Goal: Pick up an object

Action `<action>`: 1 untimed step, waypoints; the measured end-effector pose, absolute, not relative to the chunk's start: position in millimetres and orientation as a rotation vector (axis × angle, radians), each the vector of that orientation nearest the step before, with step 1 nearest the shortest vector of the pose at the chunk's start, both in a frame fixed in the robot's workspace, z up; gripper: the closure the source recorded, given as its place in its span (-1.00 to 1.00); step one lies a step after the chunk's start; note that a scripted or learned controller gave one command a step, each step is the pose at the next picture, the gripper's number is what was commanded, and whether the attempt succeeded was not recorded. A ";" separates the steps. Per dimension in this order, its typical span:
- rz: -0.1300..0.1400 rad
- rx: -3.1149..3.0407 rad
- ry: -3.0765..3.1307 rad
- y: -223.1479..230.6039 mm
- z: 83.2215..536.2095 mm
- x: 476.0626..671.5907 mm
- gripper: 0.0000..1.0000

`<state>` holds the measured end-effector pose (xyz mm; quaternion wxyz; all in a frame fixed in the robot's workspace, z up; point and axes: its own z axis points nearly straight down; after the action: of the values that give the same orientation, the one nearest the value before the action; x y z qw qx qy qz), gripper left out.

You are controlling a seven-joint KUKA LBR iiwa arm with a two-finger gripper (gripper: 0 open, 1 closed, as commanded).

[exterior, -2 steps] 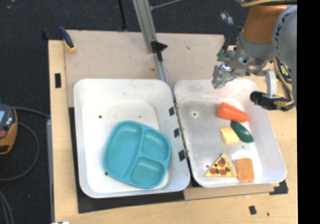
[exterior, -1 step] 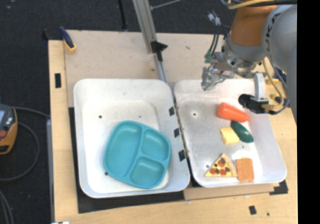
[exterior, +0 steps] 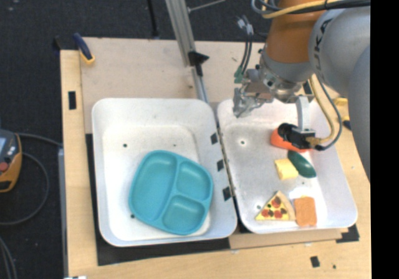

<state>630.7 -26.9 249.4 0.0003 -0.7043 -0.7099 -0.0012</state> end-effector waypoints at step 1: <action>-0.002 -2.213 -2.229 18.6 257.9 614.7 1.00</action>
<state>614.7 18.6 257.9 0.0003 -0.7046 -0.7096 -0.0007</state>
